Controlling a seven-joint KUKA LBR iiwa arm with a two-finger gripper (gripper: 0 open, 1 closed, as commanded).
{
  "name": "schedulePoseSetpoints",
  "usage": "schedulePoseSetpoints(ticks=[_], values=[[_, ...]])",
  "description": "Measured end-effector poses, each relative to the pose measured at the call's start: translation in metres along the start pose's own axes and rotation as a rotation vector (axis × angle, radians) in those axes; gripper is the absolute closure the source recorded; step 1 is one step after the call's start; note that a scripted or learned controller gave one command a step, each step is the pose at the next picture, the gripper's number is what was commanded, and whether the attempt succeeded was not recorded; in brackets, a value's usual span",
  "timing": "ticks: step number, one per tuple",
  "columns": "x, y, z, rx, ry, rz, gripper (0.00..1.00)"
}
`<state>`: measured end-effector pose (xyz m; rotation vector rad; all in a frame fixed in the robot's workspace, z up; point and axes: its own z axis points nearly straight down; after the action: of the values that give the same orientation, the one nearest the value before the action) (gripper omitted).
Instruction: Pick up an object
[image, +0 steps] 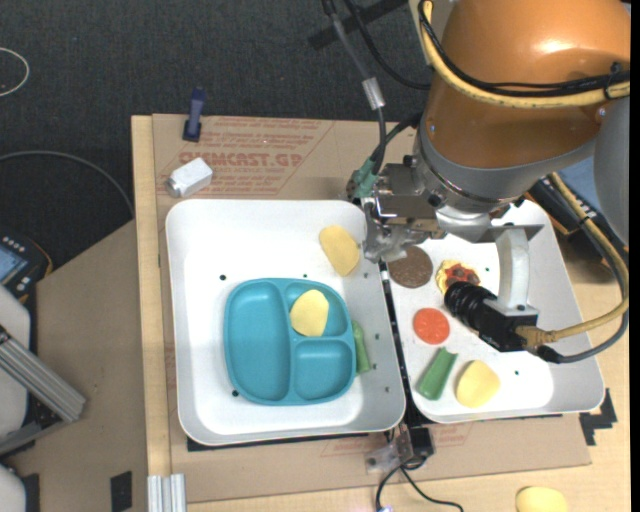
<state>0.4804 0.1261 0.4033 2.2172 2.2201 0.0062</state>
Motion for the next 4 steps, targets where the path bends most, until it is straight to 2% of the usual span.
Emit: schedulePoseSetpoints(ticks=[1, 2, 3, 4], values=[[0.105, -0.003, 0.055, 0.014, 0.000, -0.009, 1.00], [0.087, 0.108, 0.158, 0.002, -0.001, 0.006, 1.00], [0.046, 0.034, 0.216, 0.020, -0.004, 0.005, 1.00], [0.049, 0.039, 0.202, 0.006, 0.001, 0.004, 1.00]])
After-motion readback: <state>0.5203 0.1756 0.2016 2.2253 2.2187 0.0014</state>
